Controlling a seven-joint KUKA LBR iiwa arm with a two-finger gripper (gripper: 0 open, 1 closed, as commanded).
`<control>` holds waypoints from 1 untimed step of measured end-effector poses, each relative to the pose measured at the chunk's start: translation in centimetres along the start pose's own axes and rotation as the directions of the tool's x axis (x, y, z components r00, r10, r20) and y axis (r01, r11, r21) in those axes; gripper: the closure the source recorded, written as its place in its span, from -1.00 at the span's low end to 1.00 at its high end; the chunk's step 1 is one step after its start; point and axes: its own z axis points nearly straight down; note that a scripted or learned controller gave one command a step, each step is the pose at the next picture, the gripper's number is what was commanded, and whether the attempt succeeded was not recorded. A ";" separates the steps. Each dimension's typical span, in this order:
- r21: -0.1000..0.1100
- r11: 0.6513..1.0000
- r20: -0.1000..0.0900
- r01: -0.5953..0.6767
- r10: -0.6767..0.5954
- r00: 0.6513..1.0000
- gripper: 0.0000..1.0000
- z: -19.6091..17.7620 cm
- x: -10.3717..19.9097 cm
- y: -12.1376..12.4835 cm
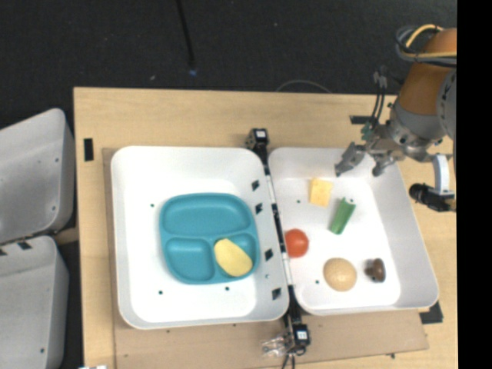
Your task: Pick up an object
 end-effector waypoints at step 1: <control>-0.001 1.000 0.001 -0.004 0.004 1.000 -1.00 5.8 -0.4 -0.8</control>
